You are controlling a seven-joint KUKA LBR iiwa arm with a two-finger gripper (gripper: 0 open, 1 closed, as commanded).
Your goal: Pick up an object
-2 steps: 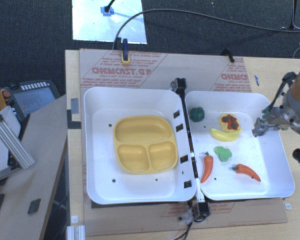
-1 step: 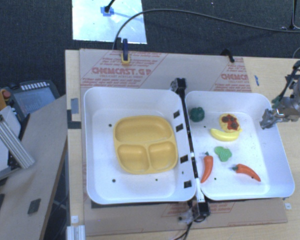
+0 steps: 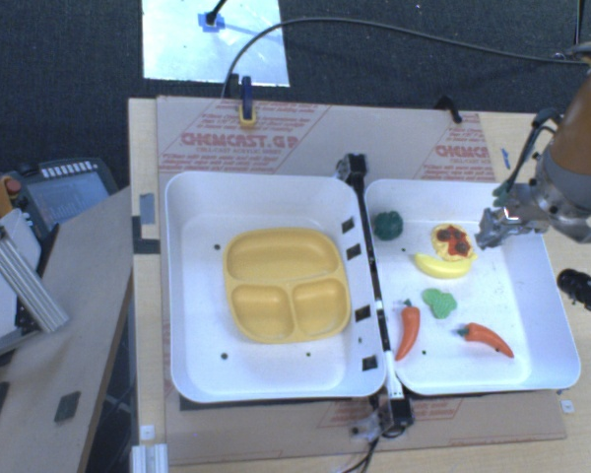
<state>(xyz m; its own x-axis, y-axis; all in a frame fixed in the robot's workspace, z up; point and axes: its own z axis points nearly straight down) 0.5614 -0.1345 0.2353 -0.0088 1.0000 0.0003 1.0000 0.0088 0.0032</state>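
At three o'clock over the right bin (image 3: pixel 561 363), gripper (image 3: pixel 492 227) poised just beside the pizza (image 3: pixel 453 241) and banana (image 3: pixel 443 265), jaw state impossible to tell, nothing lifted yet, approach made but grasp and raise left.

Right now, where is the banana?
The banana lies in the right bin, just below the pizza slice, above the light green broccoli.

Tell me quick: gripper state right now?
Gripper: cannot be told; it sits at the right bin, beside the pizza toy.
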